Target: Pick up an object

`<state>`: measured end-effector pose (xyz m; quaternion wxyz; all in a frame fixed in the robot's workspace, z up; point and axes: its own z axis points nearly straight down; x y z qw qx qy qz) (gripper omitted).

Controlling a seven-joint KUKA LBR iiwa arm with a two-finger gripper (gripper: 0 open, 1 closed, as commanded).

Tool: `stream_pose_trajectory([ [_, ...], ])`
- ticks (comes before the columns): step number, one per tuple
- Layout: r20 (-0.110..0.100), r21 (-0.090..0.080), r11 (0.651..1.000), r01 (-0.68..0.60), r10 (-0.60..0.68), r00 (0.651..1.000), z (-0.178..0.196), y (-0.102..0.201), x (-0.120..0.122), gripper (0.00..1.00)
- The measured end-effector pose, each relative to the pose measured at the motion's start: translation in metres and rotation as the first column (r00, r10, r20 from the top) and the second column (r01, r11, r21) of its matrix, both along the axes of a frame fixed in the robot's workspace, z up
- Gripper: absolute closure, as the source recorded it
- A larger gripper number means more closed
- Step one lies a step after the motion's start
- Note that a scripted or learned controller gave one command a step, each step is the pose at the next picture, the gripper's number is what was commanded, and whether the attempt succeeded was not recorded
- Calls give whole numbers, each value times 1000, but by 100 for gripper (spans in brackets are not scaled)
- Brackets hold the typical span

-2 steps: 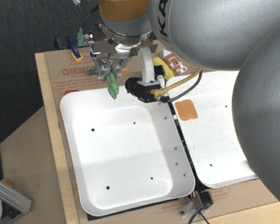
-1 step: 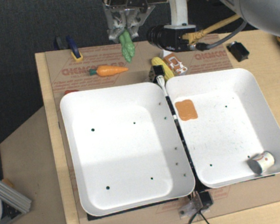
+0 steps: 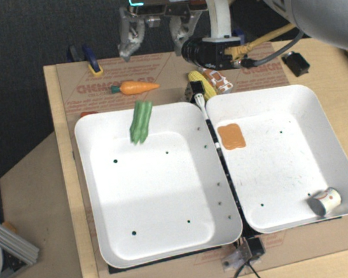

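- End effector [image 3: 152, 37] above left bin [image 3: 105, 196] far rim, fingers apart, nothing held.
- Step: approach, no grasp yet.
- Bean [image 3: 141, 122] in bin's far edge; next: descend onto it, clamp.

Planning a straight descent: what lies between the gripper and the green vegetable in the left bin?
In the camera view, a toy carrot lies between gripper and green vegetable.

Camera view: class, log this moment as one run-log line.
claw: open, above bench, holding nothing | green pod: left bin | brown patch: right bin | carrot: outside bins
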<state>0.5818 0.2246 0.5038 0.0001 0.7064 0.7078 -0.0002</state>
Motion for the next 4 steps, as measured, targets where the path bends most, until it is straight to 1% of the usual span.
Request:
stream_pose_trajectory([
  [1,5,1,1000,-2,2,1000,11,1,0,100],
  [2,-18,-6,1000,3,-3,1000,-164,0,-55,100],
  [3,13,9,1000,-2,2,1000,-43,0,-103,100],
  [4,3,2,1000,-3,3,1000,-40,1,-102,100],
])
